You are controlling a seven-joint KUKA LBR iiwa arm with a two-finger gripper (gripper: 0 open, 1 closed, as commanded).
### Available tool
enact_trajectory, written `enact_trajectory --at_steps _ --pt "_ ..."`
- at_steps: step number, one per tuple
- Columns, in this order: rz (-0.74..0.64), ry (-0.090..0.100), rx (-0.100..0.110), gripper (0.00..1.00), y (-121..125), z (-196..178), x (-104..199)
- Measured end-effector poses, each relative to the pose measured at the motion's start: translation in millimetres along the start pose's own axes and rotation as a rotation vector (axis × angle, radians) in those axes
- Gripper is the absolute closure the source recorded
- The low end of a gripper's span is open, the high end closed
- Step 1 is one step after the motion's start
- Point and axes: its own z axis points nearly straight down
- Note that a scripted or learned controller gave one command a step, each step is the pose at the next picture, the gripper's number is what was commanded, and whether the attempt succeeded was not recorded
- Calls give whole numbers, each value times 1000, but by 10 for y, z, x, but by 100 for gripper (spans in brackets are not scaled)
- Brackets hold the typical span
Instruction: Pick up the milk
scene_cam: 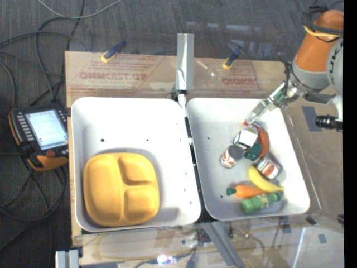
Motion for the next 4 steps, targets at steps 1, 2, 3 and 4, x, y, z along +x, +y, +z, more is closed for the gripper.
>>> enact_trajectory --at_steps 1,2,3,4 --pt "4 -6 -15 0 -115 579 81" --pt "45 4 -6 0 -118 497 177" --pt "19 15 5 0 54 699 102" --pt "32 10 3 0 63 702 132"
